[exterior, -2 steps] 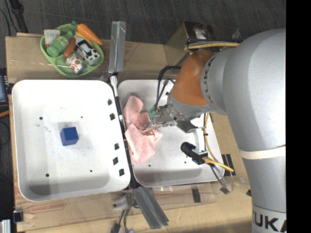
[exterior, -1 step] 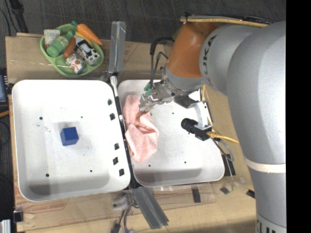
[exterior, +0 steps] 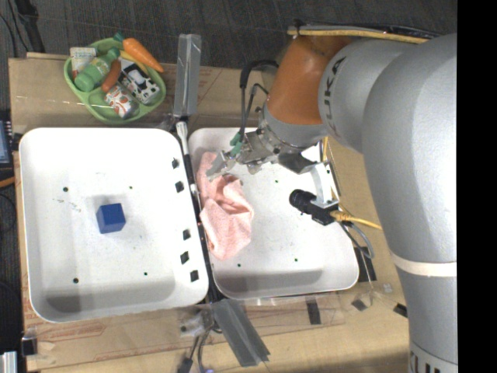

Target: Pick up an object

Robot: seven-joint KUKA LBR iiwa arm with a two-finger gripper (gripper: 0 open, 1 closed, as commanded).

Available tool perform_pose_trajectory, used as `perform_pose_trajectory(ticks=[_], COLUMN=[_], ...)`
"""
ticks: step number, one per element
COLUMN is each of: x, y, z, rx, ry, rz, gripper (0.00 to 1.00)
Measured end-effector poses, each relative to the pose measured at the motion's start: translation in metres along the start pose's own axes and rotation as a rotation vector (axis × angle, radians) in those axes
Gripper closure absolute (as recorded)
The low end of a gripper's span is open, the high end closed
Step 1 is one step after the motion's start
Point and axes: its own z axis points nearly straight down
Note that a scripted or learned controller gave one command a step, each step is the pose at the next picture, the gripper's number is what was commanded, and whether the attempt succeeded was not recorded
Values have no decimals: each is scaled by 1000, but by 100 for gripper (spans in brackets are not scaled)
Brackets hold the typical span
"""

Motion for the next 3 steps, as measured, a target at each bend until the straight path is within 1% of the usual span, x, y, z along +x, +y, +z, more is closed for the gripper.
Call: perform_pose_trajectory(ticks=[1,2,3], x=[-59,-39,-39], y=[-32,-10,-10], z=[89,100,91], rx=[2,-2,0], ry=[2,0,0], rz=[-47,-117,-118], gripper=[0,0,100])
